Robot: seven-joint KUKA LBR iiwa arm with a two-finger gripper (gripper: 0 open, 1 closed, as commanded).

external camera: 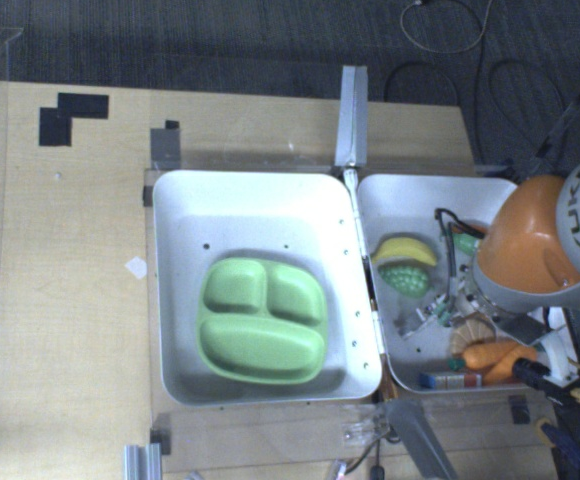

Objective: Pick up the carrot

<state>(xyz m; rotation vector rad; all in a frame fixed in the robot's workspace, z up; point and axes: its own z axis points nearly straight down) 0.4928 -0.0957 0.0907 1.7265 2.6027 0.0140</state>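
- Orange-banded arm (550, 243) enters at the right edge of the frame, over the right bin (410, 196); it is the highest thing and sits nearest the lens.
- Gripper (448, 306) hangs below the wrist at mid-right, low inside the right bin; cannot tell its state, metal parts too cluttered.
- Carrot (495, 356) lies at the bin's lower right, near the front wall, just below-right of the gripper; contact not discernible.
- Marker (450, 379) lies along the front wall, beside the carrot.
- Banana (406, 251) and green bumpy fruit (406, 279) sit touching, centre-left of the right bin.
- Green divided plate (264, 319) rests in the left bin (250, 193), centre of frame.
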